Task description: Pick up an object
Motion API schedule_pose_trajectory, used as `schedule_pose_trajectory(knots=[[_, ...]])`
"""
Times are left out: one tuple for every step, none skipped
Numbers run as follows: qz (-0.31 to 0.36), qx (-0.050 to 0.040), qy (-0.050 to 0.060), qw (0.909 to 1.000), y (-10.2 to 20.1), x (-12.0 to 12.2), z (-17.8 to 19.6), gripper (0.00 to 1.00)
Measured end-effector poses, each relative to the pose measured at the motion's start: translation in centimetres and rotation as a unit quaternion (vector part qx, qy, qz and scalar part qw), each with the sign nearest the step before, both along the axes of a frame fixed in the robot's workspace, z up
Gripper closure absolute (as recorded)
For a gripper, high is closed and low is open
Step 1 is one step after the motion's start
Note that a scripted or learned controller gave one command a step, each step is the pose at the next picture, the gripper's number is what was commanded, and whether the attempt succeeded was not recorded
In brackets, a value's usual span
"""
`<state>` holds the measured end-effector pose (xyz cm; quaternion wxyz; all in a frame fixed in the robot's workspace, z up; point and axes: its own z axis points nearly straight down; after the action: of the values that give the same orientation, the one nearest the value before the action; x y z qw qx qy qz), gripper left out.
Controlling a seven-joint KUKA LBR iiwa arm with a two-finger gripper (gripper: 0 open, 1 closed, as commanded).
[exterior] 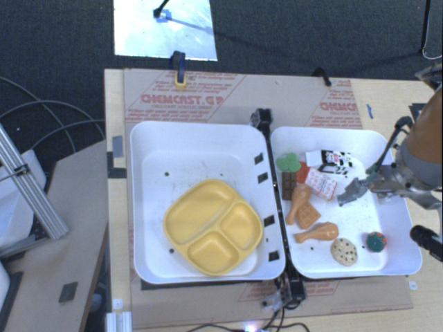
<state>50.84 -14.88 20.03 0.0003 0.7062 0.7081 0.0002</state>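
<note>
The right bin (398,216) holds several toy foods. A green piece (288,162) and a brown block (288,183) lie at its left. A black-and-white carton (335,160) sits at the back, with a red-and-white packet (321,184) just in front of it. Orange drumstick-like pieces (300,202) (316,232) lie in the middle. A speckled cookie (344,252) and a small green-and-red ball (376,241) rest near the front. My gripper (351,191) hangs over this bin, just right of the packet and above the bare floor.
The left bin (149,185) holds a yellow divided plate (213,227). A black divider with clips (273,192) runs between the bins. The arm (419,161) crosses the right bin's right rim. Cardboard (208,99) lies under both bins.
</note>
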Motion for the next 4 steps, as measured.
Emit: schedule_pose_trajectory(knots=[[-0.002, 0.0010, 0.004, 1.0000, -1.3, -1.2, -11.8, 0.00], [0.000, 0.0008, 0.000, 1.0000, 0.0, -0.8, -11.6, 0.00], [0.001, 0.0014, 0.001, 1.0000, 3.5, -2.2, -11.6, 0.00], [0.006, 0.0020, -0.007, 1.0000, 12.0, 2.0, -1.0, 0.00]])
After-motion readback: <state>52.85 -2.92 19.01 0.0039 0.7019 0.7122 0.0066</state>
